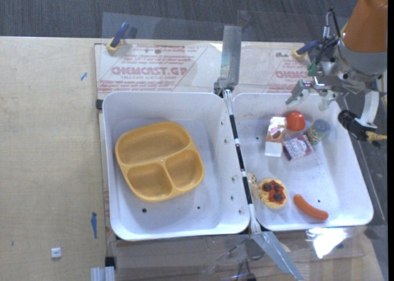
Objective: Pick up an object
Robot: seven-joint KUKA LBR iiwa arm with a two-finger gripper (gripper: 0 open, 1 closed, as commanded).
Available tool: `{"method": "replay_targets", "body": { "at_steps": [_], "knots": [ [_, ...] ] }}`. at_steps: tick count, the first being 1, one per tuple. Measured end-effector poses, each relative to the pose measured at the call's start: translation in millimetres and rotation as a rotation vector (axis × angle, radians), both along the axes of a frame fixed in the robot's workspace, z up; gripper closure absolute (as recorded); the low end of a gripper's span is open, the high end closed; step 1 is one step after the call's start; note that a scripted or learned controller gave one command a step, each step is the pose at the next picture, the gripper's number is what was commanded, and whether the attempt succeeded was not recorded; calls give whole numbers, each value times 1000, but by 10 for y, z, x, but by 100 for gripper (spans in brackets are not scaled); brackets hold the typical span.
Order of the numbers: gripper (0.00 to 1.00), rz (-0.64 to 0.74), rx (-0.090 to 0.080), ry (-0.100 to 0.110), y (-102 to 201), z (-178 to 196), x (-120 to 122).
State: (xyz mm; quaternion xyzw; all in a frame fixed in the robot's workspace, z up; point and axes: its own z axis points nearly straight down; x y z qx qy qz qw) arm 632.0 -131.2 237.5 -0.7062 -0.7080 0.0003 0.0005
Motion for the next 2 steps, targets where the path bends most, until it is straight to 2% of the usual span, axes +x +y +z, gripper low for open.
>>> {"method": "replay_targets", "body": {
  "at_steps": [1, 2],
  "knots": [
    [0, 197, -1, -5, 241, -1443, 1],
    [100, 194, -2, -9, 229, -1332, 10]
  ]
}}
